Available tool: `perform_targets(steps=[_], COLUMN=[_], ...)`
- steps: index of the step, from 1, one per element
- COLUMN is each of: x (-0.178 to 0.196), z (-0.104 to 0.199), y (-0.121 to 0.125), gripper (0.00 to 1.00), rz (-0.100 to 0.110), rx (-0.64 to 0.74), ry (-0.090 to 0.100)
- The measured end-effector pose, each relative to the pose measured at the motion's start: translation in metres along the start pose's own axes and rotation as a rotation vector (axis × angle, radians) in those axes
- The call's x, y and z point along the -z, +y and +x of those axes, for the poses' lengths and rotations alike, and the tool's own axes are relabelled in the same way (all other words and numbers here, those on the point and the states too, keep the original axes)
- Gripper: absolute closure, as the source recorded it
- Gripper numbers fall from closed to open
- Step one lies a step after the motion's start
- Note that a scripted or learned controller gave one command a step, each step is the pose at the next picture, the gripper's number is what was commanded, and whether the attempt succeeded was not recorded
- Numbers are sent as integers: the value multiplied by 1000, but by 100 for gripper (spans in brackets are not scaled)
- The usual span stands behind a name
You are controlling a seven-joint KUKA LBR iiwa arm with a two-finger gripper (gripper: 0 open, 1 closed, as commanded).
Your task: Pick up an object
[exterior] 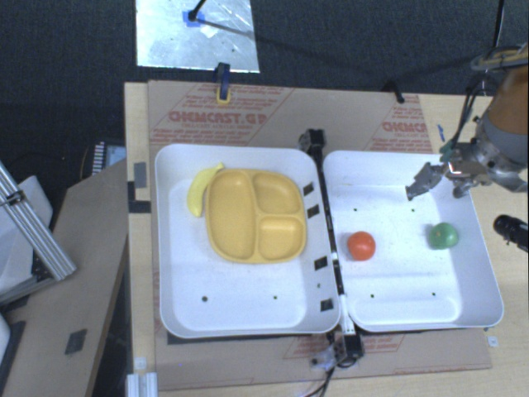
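In the right bin [413, 314] lie a red round object [360, 245], close to the left wall, and a green round object [444, 236], near the right wall. My gripper [438, 189] hangs over the bin's back right part, above and behind the green object and apart from it. It is open with nothing between its fingers. The red object sits well to the gripper's front left.
The left bin [240, 314] holds a yellow divided plate [254, 215] with a yellow banana [201, 190] at its left edge. A black divider [324, 222] runs between the bins. A cardboard sheet [273, 110] lies under them, with a foil square [197, 23] behind.
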State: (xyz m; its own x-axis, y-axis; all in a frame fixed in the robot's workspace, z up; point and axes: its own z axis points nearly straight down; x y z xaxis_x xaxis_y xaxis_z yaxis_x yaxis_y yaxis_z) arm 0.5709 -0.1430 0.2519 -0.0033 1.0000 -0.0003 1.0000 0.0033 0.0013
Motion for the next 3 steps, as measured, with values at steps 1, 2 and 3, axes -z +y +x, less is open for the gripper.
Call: perform_targets(steps=[1, 2, 3], x=[-46, -89, -145], z=[2, 6, 10], y=[-8, -7, 2], gripper=[0, 0, 0], rz=[3, 3, 4], rx=[-3, -2, -1], ry=[1, 1, 1])
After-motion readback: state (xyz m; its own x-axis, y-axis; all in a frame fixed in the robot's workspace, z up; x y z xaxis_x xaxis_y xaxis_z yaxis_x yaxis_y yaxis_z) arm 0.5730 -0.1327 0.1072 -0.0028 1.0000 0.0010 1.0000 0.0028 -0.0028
